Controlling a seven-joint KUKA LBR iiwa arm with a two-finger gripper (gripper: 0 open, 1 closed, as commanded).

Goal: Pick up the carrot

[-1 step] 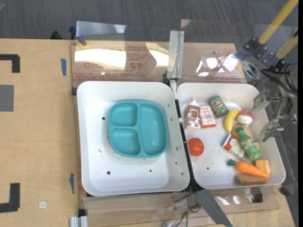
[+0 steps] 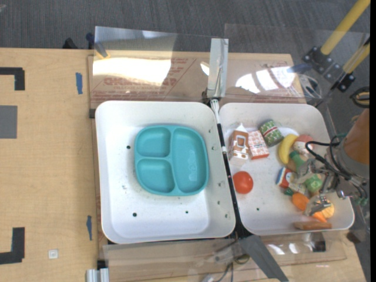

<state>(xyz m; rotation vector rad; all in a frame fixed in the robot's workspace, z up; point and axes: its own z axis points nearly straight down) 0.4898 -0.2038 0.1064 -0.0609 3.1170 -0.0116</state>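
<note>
1. Camera view, fixed overhead at a slant: two white bins side by side. Left bin (image 2: 111, 157) holds a teal divided plate (image 2: 172, 160). Right bin (image 2: 261, 216) holds a scatter of toy food.
2. Gripper (image 2: 322, 204) sits low at the far right corner of the right bin, amid a tangle of cables and clutter. Its opening is masked by that clutter; I cannot tell whether it is wide, narrow or closed on anything.
3. Carrot (image 2: 301, 201): judged to be the small orange piece just beside the gripper, on its bin-centre side. A second orange bit (image 2: 321, 216) lies right under the gripper tip; which of the two is the carrot body is uncertain at this resolution.
4. Neighbours, relative to the gripper: green pieces (image 2: 313, 184) just beyond it; banana (image 2: 286, 148) further out toward the back wall; tomato (image 2: 243, 182) well apart toward the divider; two small cartons (image 2: 248, 144) and a green can (image 2: 271, 131) beyond that.
5. Handling judgement: toy carrot, likely light, rigid plastic, smooth and tapered. Slips toward the thin end if pinched there.
6. Grasp judgement: take it across the thick middle, fingers square to its long axis. Crowding from adjacent pieces makes a clean approach difficult.
</note>
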